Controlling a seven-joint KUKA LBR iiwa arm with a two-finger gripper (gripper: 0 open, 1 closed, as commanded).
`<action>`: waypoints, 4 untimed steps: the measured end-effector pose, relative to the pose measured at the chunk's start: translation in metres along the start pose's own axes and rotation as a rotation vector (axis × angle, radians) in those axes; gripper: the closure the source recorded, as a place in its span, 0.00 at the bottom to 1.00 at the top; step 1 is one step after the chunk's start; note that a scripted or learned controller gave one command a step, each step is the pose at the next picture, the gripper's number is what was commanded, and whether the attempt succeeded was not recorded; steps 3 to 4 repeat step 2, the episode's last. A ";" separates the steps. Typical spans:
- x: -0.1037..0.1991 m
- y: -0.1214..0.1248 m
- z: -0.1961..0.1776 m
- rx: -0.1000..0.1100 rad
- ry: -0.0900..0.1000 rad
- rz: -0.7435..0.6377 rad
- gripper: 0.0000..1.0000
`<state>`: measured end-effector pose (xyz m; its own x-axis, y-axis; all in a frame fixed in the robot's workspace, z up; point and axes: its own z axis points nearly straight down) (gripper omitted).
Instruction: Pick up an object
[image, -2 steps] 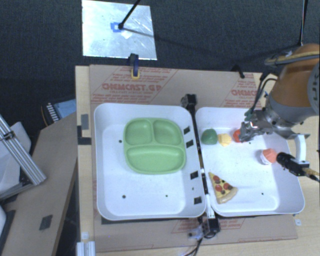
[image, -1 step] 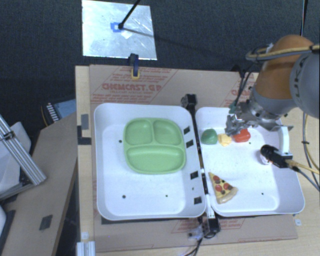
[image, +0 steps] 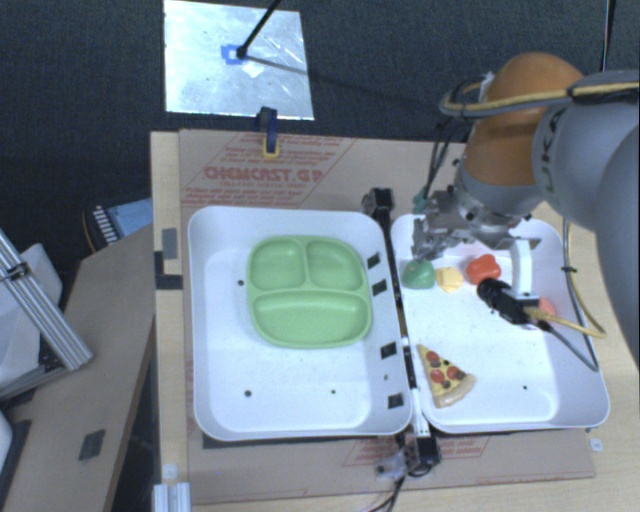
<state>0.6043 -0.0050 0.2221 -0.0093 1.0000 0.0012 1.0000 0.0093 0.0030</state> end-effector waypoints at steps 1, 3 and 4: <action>0.055 0.010 0.005 0.000 0.000 0.000 1.00; 0.100 0.032 0.010 0.000 0.000 0.004 1.00; 0.100 0.032 0.010 0.000 0.000 0.004 1.00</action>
